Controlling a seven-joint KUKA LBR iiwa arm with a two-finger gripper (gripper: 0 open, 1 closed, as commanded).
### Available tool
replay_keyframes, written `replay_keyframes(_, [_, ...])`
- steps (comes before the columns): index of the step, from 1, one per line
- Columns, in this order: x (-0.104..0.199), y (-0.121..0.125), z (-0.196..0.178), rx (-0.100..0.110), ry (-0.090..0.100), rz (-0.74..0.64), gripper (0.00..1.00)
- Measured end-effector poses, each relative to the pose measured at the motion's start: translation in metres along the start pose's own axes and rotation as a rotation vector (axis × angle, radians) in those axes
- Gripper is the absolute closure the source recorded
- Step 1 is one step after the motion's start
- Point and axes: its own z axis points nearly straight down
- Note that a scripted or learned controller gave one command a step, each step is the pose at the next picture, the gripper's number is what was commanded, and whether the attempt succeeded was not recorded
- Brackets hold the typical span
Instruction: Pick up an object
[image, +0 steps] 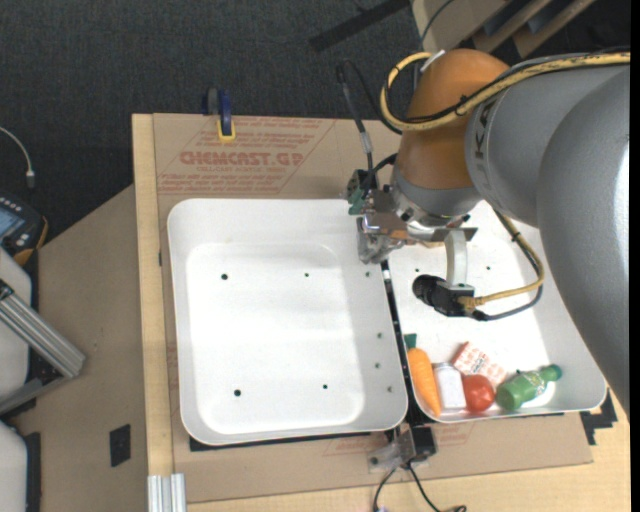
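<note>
So the gripper (376, 232) is parked right over the seam where the two bins meet, up near their far edge, and from this angle the wrist hardware blocks the tips, so I honestly can't tell if it's open or closed. Nothing visibly sits in it.

Just above it is the orange band (452, 88), with the fat grey arm (560, 170) running off to the right side. A yellow cable (505, 295) loops down from the wrist to a black part (436, 293) hanging over the right bin (500, 262), just below and right of the gripper.

The stuff to pick is all well below the gripper, bunched in the near corner of the right bin — a carrot (423, 377) closest to the divider, then a white box (449, 388), a red tomato-looking thing (479, 393), a red and white packet (474, 359) and a green bottle (526, 387), all touching or nearly so.

The left bin (200, 240) spreads down and left of the gripper, on a cardboard sheet (250, 150) with a blue clamp (220, 108) at the far edge.
</note>
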Motion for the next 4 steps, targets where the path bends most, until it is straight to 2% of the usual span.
replay_keyframes(1, [0.073, 0.038, 0.019, -0.008, 0.004, -0.009, 1.00])
replay_keyframes(2, [0.135, 0.013, -0.045, -0.011, 0.006, -0.010, 1.00])
replay_keyframes(3, [0.176, 0.015, 0.069, 0.004, 0.000, -0.006, 1.00])
replay_keyframes(4, [0.174, 0.017, 0.062, -0.003, 0.001, -0.004, 0.00])
